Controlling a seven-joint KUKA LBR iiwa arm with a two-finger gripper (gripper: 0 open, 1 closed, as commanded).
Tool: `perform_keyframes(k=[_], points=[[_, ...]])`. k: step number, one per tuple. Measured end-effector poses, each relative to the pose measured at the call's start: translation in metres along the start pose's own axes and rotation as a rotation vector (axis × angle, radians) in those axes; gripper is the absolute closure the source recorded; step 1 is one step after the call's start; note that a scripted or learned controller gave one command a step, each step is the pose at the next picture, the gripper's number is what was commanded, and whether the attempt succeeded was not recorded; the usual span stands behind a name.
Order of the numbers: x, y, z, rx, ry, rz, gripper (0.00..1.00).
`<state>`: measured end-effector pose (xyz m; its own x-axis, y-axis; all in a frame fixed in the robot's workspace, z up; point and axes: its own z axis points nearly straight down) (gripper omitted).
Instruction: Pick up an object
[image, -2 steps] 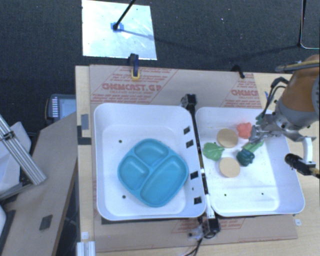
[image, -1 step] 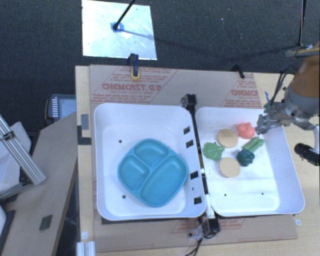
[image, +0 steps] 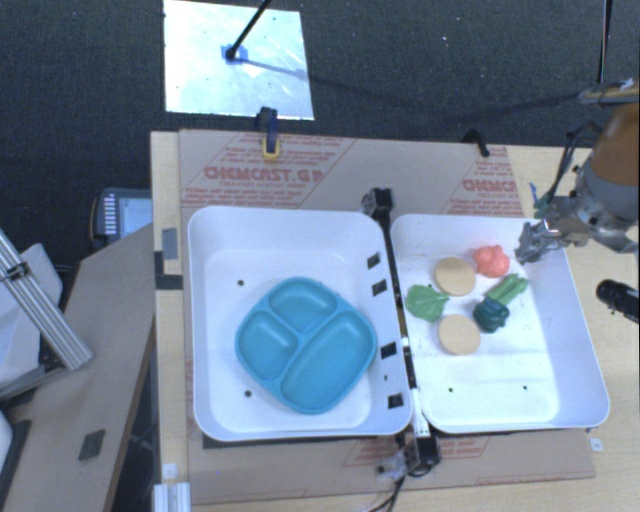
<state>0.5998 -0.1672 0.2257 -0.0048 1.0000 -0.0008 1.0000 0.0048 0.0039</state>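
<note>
Pink toy (image: 490, 261) just beside jaws

"CHEMCAST GP" printed red on board (image: 262, 172) under bins; repeated, partly hidden.

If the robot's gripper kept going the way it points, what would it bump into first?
Probably the pink lumpy toy. The gripper sits at the right white bin's upper right, pointing down and left. Height is hard to judge, so it might touch the bin floor first.

Arm (image: 615, 170) cut off at right edge; tool (image: 532, 243) too small to resolve finger spacing.
</note>
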Motion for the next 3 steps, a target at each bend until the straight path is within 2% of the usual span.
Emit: perform_keyframes(k=[2,3], points=[[0.107,0.007,-0.017,0.001,0.001,-0.003,1.0],[0.16,0.006,-0.004,0.003,0.002,-0.004,1.0]])
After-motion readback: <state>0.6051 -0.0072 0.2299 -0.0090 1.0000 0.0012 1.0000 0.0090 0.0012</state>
